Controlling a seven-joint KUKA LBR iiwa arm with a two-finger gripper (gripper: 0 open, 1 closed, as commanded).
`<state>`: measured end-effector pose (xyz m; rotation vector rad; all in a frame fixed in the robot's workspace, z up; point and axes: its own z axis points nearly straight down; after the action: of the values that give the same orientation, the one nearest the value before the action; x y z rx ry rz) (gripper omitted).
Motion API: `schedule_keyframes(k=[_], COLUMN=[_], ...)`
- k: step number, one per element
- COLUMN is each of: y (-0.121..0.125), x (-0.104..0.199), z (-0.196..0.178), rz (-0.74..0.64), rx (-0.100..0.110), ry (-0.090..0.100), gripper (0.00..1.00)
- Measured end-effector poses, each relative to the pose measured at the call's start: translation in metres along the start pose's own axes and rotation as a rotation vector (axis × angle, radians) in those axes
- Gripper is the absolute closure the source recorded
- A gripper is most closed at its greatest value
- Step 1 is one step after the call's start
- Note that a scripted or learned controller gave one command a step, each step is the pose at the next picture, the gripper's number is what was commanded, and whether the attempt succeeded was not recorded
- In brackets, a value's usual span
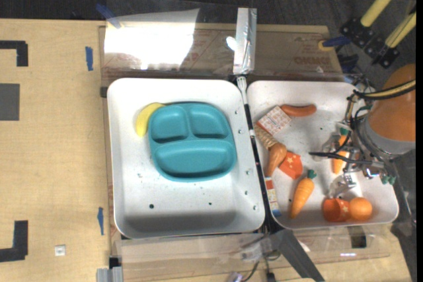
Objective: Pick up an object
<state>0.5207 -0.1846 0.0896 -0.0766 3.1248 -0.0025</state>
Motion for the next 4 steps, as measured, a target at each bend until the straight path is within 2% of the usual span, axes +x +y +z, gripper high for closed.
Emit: schedule_keyframes(k=[1,2,3,4], y=[0.033,0.027,0.028,0.028], x=[0.019,-0.051,-0.054,-0.054], z=[-0.007,0.001,-0.013,-0.012], rz=[0.151,0.084,0.083,0.083], rx=[0.009,0.001,0.004,0.003], ry=[-0.034,0.002,-0.011,-0.009], gripper=[0.0,0.0,1.0,0.0])
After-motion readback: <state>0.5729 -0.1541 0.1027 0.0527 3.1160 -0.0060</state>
